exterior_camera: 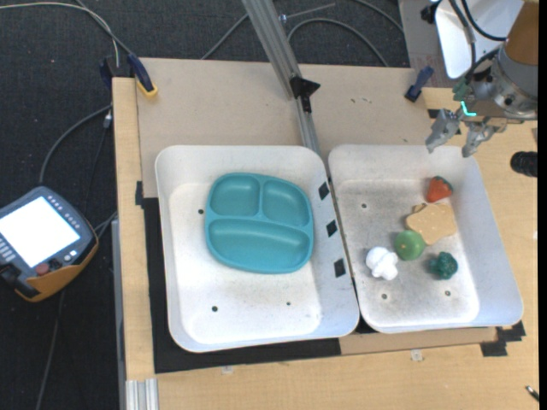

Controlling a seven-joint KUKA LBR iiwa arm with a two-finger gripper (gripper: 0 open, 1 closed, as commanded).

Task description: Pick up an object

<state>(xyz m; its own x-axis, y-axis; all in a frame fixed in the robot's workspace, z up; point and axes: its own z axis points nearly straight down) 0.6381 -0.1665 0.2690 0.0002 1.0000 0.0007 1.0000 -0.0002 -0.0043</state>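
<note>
Looks like toy food, five small pieces bunched in the right-hand half of the right bin [376,310]. Probably all light plastic or foam, nothing fragile, but smooth and rounded enough to squirt out of a pinch. Easiest pick, going by what's here: the red piece [438,189], nearest the bin's far edge and only crowded on its near side. Best squeezed across its widest part, straight down from above. Right below it, the tan slab [432,222], flat and low, so awkward to get fingers around unless taken edge to edge. Green ball [409,245] touching or nearly touching the slab's near-left corner, likely to roll if nudged. White knobbly piece [382,262] just left of the ball, dark teal piece [443,266] just right of it, toward the near edge.

Gripper [457,138] hanging above the bin's far edge, toward its far-right corner, fingers apart with nothing between them. Close to the red piece already, with no obstacle in the drop except the bin wall itself.

Left bin [184,319] carrying a teal divided plate [258,222], well apart from everything. Metal pole [275,45] slanting down toward the gap between bins, clear of the arm's side
</note>
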